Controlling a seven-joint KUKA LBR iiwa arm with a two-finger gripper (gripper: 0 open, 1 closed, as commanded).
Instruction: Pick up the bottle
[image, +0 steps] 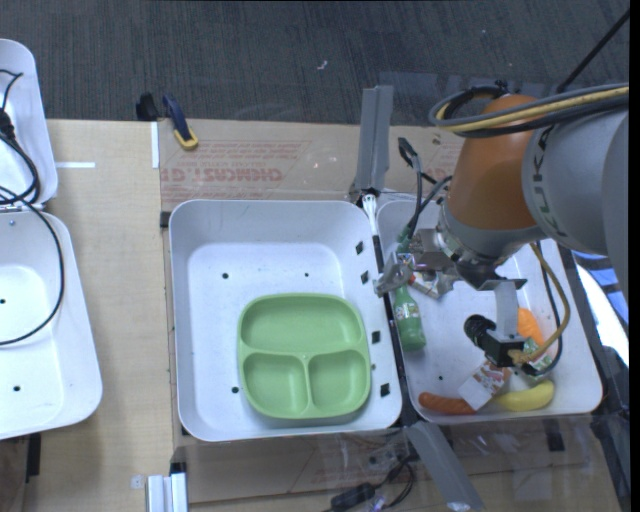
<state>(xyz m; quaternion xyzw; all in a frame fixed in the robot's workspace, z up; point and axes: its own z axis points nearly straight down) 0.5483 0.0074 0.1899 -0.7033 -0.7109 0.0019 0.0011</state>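
Note:
A small green bottle (410, 325) with a pale label is in the right bin (580, 375), close to its left wall. It stands nearly upright, leaning a little, with its neck up. My gripper (401, 279) is right over it, reaching down from the grey and orange arm. The fingers close around the bottle's neck, so the gripper is shut on the bottle. The bottle's base is near the bin floor; whether it touches is unclear.
The left bin (200, 300) holds a green divided plate (303, 354). In the right bin's front lie a red sausage-shaped item (446, 404), a yellow banana (526, 398), a white packet (484, 384) and an orange piece (529, 324).

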